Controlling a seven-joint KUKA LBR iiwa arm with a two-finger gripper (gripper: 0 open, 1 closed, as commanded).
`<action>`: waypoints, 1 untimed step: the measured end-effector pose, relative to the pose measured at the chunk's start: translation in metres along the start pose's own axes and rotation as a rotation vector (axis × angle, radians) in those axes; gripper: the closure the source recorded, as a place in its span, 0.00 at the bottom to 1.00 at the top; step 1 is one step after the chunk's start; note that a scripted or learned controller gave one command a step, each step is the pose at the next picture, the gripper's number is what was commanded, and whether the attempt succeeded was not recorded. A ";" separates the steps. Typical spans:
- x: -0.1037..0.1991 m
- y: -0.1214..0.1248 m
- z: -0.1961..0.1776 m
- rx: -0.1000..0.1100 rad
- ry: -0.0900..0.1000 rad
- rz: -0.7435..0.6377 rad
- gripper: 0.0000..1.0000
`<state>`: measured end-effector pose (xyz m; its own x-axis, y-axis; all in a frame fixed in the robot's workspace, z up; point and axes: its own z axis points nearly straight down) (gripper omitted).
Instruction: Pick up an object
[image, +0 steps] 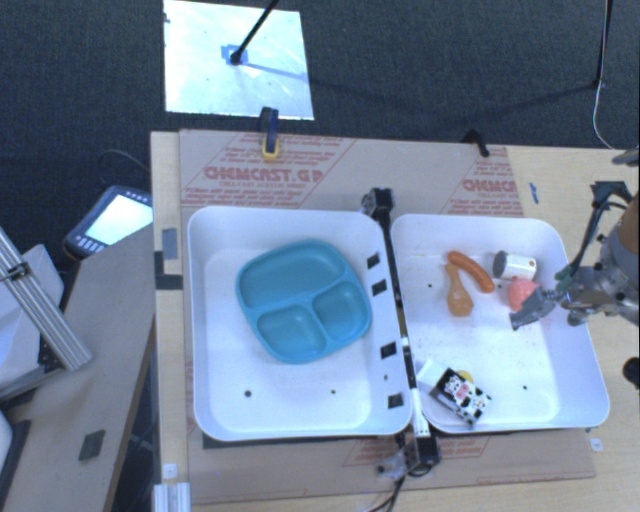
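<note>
The tool (541, 305) hangs over the right side of the right bin (560, 395), close beside a pink object (521, 292); whether its fingers are spread or pressed together cannot be told, and nothing is seen between them. Nearest in that bin, by the near left corner, lies a black-and-white object (460, 392). Farther in sit a tan spoon-shaped piece (459, 297) and an orange sausage-shaped piece (471, 271), touching each other, with a small white cylinder (514, 266) far right of them, just beyond the pink object. The left bin (215, 395) holds a blue divided plate (304, 299). Both bins rest on the tabletop (330, 170).
</note>
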<state>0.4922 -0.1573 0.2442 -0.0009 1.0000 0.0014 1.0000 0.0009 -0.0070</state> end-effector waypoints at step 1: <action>0.000 0.002 -0.004 -0.009 -0.002 -0.002 0.00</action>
<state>0.4942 -0.1572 0.2482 -0.0032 1.0000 -0.0006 1.0000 0.0032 0.0016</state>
